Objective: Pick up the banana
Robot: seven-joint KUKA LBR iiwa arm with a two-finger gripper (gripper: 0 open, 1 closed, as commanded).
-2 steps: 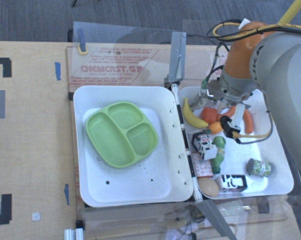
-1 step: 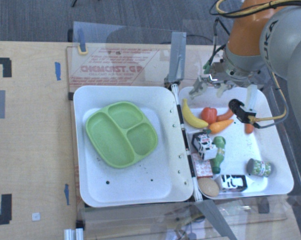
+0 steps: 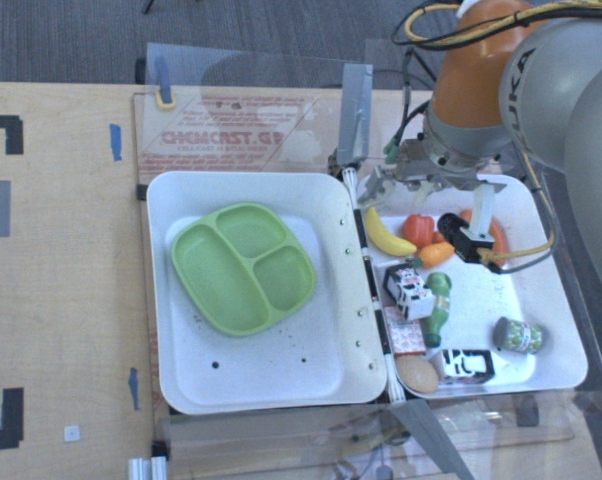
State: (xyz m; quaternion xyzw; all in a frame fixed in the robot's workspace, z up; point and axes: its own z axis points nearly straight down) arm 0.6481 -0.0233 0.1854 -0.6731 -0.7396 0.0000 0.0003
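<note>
Over on the left you've got the left bin [image 3: 181, 368] with a green plate [image 3: 244, 266], irrelevant to the job. Right of the divider, the banana [image 3: 382, 234] lies flat at the right bin's [image 3: 556, 338] upper-left, tight to the wall, with a red toy [image 3: 417, 229] just beside it. Expect it to be light, smooth and curved, likely a hard plastic toy, so it could roll or squirt out; grab across the mid-body, not the tapered tips. The wall leaves little room for a finger on that side. The gripper [image 3: 421, 178] sits above the bin's top edge, up and slightly right of the banana, near but not touching. Can't tell if it's open or closed; nothing seen between its fingers.
</note>
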